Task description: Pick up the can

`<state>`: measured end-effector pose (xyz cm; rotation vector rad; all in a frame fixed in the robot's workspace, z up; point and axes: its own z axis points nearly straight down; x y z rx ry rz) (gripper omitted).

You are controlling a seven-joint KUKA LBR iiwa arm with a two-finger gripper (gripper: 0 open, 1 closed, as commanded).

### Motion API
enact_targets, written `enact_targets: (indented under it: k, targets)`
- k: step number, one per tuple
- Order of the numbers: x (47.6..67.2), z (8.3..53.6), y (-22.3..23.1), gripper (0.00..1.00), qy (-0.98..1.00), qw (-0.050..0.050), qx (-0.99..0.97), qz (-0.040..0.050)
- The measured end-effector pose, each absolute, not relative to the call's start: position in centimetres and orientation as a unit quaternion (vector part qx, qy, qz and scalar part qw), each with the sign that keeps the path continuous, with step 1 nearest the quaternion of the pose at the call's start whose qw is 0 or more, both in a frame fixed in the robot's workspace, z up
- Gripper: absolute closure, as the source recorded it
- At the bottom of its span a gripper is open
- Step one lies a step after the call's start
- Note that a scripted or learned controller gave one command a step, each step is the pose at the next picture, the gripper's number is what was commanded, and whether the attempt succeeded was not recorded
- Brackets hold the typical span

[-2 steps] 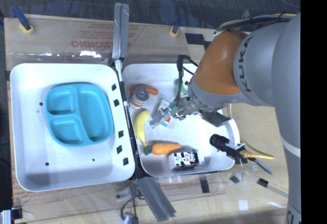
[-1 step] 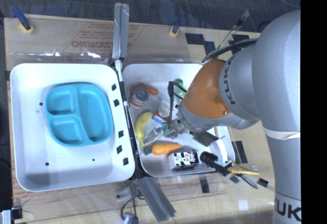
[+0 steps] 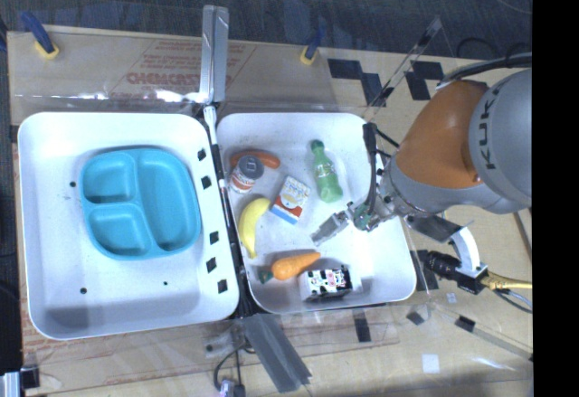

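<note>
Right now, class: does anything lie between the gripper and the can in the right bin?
Yes. The small carton lies between the gripper and the can. The green bottle stands just above that line, the banana below it.

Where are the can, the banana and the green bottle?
can [image 3: 246,174]: camera view, on its round top.
banana [image 3: 251,223]: camera view, mid-length on the peel.
green bottle [image 3: 326,174]: camera view, on its body.

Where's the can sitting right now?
The can stands in the right bin, near its left wall, just below the sausage and above the banana.
</note>
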<state>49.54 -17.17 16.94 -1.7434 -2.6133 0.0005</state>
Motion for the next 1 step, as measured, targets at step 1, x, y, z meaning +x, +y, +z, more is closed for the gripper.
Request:
enact_targets:
  k: [1]
  targets:
    - [52.08,12.27,-19.59,0.00,-0.844,0.000,-0.537,0.0003]
